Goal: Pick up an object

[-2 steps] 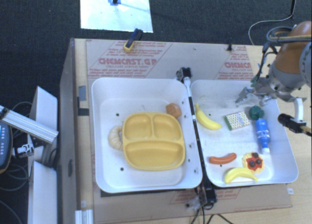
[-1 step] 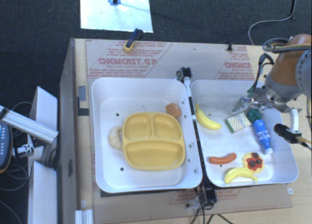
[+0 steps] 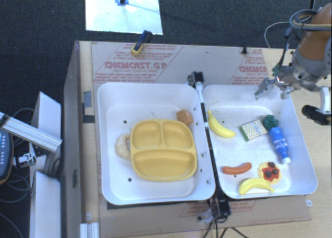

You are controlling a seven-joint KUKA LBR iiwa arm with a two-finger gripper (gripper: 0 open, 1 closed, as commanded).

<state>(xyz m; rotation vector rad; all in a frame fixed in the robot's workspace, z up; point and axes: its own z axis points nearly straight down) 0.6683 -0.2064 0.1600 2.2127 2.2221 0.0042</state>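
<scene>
End effector (image 3: 273,85): spread, grasping nothing, above the right bin's (image 3: 306,172) far rim.
Blue bottle (image 3: 278,143): below it, lying flat.
Handling: light, stiff, slippery; grip across its body.

The right bin's (image 3: 298,123) far left floor lies open; its near half is crowded by bananas (image 3: 221,127), sausage (image 3: 236,168), bottle (image 3: 278,143) and pizza (image 3: 270,171).

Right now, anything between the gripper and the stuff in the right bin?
Nothing visible. The gripper hangs above the right bin's far right corner, with bare white floor under it. The nearest items, the green object and blue bottle, lie uncovered nearer the camera; nothing is stacked on them.
</scene>
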